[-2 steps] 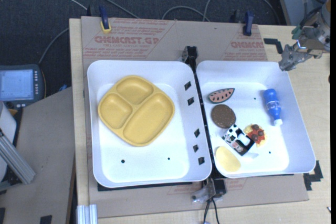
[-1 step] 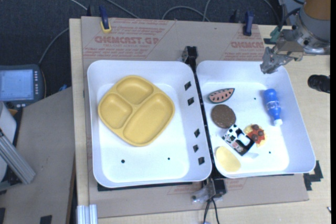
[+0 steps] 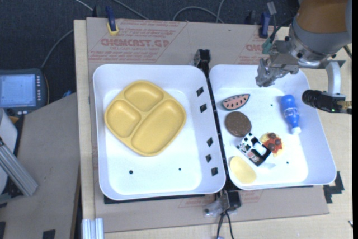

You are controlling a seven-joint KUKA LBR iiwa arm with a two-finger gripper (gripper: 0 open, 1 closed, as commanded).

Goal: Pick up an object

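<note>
The right bin [image 3: 313,168] holds several small objects: a watermelon slice [image 3: 235,101], a brown round cookie [image 3: 238,123], a blue bottle [image 3: 290,111], a black and white piece [image 3: 253,149], a red and orange toy [image 3: 272,142] and a pale yellow piece [image 3: 242,169]. My gripper [image 3: 268,76] hangs over the back of that bin, above and to the right of the watermelon slice and left of the bottle. Nothing shows between its fingers.
The left bin [image 3: 112,170] carries a yellow divided plate [image 3: 145,117]. A black divider with clips [image 3: 210,120] runs between the bins. Cables and clamps [image 3: 112,24] lie along the back of the cardboard base. A small screen [image 3: 19,88] stands at far left.
</note>
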